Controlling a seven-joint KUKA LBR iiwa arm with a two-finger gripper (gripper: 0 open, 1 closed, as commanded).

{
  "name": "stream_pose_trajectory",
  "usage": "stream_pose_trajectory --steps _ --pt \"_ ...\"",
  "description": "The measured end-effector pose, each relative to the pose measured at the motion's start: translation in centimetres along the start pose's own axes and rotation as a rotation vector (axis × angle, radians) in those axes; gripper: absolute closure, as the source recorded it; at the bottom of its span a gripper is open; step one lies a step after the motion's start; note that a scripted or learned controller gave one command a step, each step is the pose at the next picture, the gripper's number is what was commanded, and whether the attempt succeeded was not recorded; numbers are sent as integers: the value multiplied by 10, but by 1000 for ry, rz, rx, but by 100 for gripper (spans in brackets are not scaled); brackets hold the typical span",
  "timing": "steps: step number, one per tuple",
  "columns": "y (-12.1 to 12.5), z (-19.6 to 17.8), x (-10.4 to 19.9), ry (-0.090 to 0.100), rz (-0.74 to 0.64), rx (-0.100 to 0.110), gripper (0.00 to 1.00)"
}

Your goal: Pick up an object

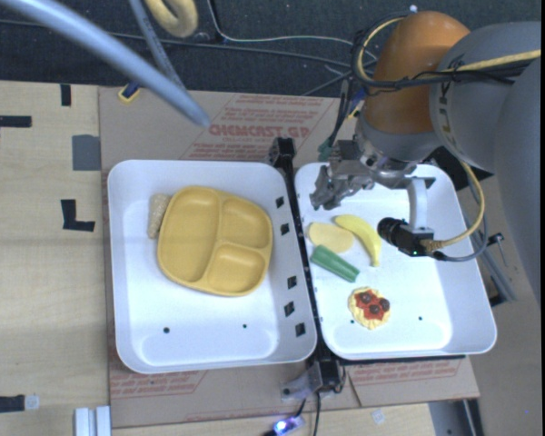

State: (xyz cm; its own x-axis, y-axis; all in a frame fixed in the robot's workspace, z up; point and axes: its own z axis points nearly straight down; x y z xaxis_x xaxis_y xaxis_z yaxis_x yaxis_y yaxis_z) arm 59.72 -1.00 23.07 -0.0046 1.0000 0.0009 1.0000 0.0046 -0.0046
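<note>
Progress: nothing is being carried yet, as far as the view is showing; every item is lying on a bin floor and the pick, the lift and any transfer are all remaining to be done. Gripper [331,192]: it is hanging over the far left corner of the right bin [454,330], just beside the divider between the two bins, with its dark fingers pointing down toward the bin floor; how far the fingers are parted I cannot tell, since they are reading as one dark cluster, and nothing is showing between them. Right bin contents: a banana [361,235] is lying just below the gripper, curving toward the bin's middle; a pale yellow slice [330,236] is touching the banana's left side; a green stick [334,262] is lying at a slant just beneath the slice, near the left wall; a small pizza piece [370,308] with red topping is sitting apart from these, closer to the near edge. Likeliest target, judging by nearness, is the banana or the slice, both lying just beside the fingertips. Left bin [132,271] contents: a yellow divided plate [214,241] is occupying the middle, tilted slightly toward the far left corner; a tan cracker [156,214] is peeking out from under the plate's left rim, partly hidden, so its full shape is not readable.
</note>
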Motion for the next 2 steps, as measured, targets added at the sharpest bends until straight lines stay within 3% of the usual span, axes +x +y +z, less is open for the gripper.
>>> stream_pose_trajectory --steps 2 --pt "-53 4 101 1 -2 -1 100"
